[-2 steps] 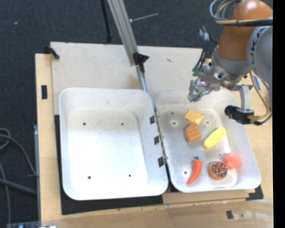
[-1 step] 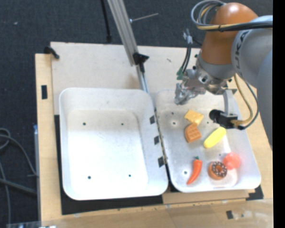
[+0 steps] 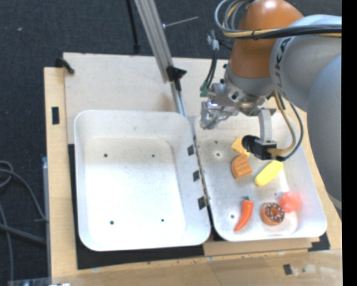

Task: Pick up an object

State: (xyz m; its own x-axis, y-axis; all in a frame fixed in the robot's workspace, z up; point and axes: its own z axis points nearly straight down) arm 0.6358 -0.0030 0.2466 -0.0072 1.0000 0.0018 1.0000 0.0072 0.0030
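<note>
gripper (image 3: 209,119) hovers over the right bin's (image 3: 312,201) far-left corner — jaw state, can't tell — toy carrot (image 3: 244,214), donut (image 3: 273,213), waffle (image 3: 241,168) lie untouched nearer the camera.

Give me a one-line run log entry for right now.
gripper: over right bin far-left corner | holding: nothing seen | carrot, waffle, donut: lying in bin

In the right bin (image 3: 309,219), the waffle (image 3: 241,168) lies left of the corn (image 3: 269,173), the chilli (image 3: 244,214) left of the doughnut (image 3: 273,214).
</note>
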